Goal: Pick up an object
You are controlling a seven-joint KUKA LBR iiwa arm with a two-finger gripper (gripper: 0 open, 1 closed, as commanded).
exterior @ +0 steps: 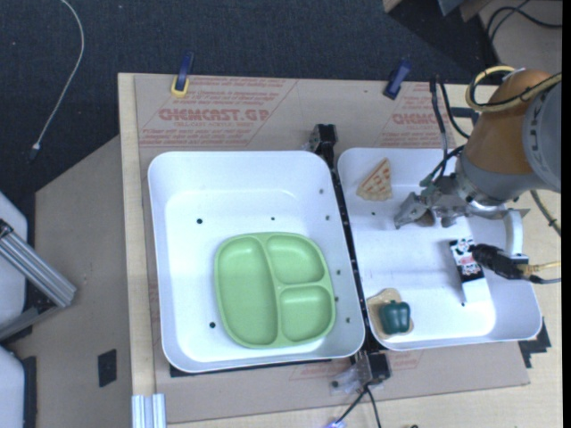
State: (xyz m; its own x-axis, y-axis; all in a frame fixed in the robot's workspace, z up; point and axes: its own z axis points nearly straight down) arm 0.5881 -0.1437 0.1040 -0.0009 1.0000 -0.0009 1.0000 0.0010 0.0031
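Note:
In the right bin (419, 266) a tan cheese-like wedge (376, 181) lies near the far left corner. A green toy pepper (395, 316) rests at the near left corner, partly on a small tan piece (384, 299). My gripper (417, 214) hangs low over the bin's far middle, just right of and below the wedge, with nothing visibly in it. The grey arm with its orange band (508, 132) comes in from the right.
The left bin (178, 194) holds a green divided plate (272, 288). A small black and white block (464, 261) on a cable sits by the arm over the right bin. A black clamp (323, 137) joins the bins at the far edge.

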